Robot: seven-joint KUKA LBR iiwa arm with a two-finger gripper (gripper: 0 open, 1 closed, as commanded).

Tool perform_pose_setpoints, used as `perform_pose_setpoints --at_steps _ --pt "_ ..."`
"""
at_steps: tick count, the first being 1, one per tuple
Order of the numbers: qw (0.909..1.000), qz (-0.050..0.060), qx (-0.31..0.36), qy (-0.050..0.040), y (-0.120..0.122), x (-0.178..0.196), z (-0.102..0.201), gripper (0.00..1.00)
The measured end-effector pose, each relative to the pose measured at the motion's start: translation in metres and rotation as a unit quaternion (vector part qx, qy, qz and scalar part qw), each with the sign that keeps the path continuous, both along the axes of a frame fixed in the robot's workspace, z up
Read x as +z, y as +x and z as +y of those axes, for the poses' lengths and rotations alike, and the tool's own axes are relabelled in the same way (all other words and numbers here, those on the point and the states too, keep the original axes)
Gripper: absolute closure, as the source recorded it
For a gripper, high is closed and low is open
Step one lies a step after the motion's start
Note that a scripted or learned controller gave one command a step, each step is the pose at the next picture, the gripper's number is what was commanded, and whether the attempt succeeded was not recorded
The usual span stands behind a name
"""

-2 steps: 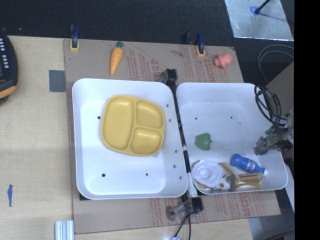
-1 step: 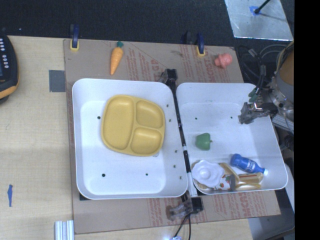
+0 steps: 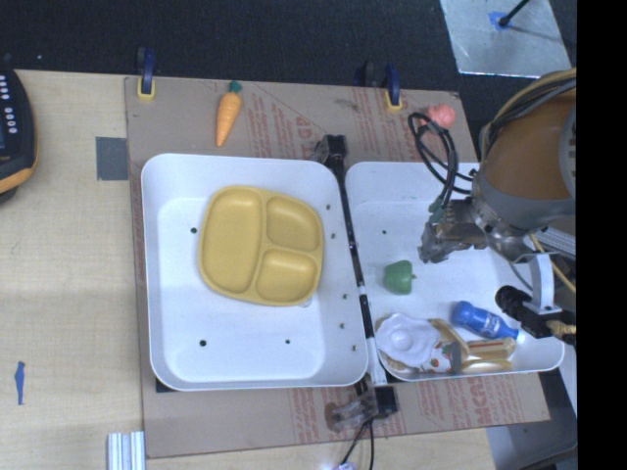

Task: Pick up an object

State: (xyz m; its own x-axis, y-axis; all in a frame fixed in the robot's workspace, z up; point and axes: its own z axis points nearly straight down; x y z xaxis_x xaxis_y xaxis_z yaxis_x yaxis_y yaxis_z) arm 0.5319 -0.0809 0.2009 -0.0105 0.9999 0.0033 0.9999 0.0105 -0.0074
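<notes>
Looming over the right bin [image 3: 392, 179], the gripper [image 3: 438, 243] is hanging just beside the green pepper [image 3: 398, 277]. Claw state: cannot tell. 1 yellow tray [image 3: 262, 245] is sitting in the left bin [image 3: 176, 341].

My arm [image 3: 529, 155]: fat rounded body, orange band up top, grey section below. Gripper [image 3: 436, 243] is dark metal, boxy, w/ small brassy bits. Black cables [image 3: 436, 150] loop off its far side.
</notes>
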Motion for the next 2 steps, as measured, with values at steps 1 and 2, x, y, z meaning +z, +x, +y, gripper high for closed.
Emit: perform_pose_setpoints --at_steps 1,2 --pt "1.0 -0.002 -0.003 -0.0015 0.0 0.002 -0.004 0.0" --pt "1.0 0.001 -0.003 -0.0017 0.028 -0.066 -0.011 0.0"
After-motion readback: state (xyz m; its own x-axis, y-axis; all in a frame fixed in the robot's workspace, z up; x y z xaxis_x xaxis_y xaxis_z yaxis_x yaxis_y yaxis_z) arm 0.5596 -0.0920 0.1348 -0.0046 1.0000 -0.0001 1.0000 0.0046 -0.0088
